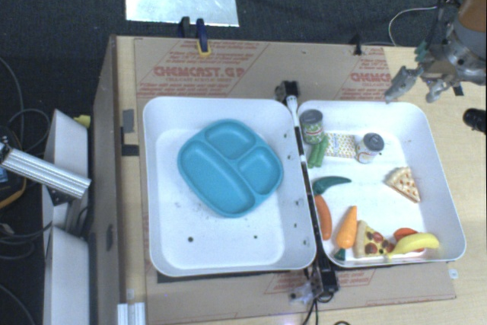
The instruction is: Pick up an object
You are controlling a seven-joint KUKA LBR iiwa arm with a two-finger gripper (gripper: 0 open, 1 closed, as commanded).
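Toy food point(365, 232) scattered in right bin point(437, 164), tool point(417, 85) spread wide, empty, above bin's far corner

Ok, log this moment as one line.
gripper: open, above right bin's far corner, holding nothing | food toys in right bin | blue plate in left bin

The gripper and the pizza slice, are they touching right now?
Apart. The camera view shows the gripper up by the right bin's far corner, with bare white floor between it and the pizza slice lying lower in that bin.
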